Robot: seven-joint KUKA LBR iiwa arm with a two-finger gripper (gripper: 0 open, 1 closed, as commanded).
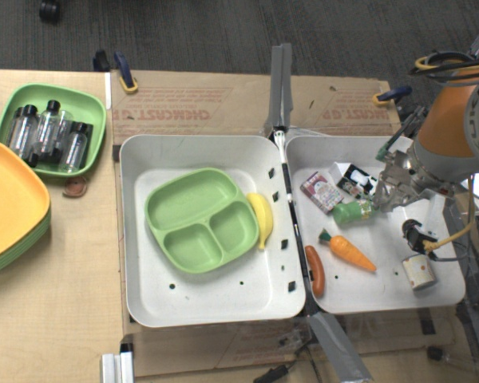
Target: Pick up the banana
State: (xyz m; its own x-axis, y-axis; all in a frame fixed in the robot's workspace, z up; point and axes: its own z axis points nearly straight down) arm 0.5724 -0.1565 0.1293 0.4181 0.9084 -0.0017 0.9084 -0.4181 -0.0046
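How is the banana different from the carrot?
The banana is yellow and curved; the carrot is orange, straight and pointed, with a green top. The banana lies in the left bin against the green plate; the carrot lies in the right bin. Neither is held.

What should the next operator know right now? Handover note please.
Gripper: over the right bin, at the green item; finger state unclear, nothing visibly held.
Banana: in the left bin, lying against the right edge of the green divided plate.
Done: nothing; banana not picked.
Left: move the arm across to the left bin, grasp the banana, lift it.
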